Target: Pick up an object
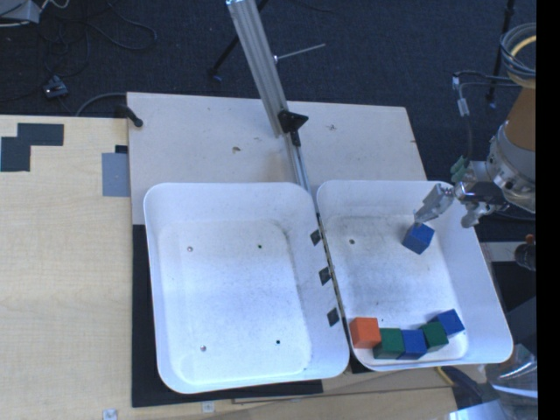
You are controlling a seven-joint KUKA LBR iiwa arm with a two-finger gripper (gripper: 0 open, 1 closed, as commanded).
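Observation:
A blue cube (419,237) sits tilted in the upper right part of the right bin (490,297), apart from the other blocks. My gripper (452,210) hovers over the bin's far right corner, just above and right of that cube. Its two fingers stand apart with nothing between them; the left fingertip (432,205) ends close above the cube, which is outside the gap. Along the right bin's near edge lies a row of blocks: an orange one (365,332), a green one (389,342), a blue one (413,342), another green one (435,333) and another blue one (450,322).
The left bin (175,201) lies beside the right one, with black clips (322,274) on the divide between them. A slanted aluminium rail (262,68) rises behind the bins. The wooden bench top (61,261) extends to the left.

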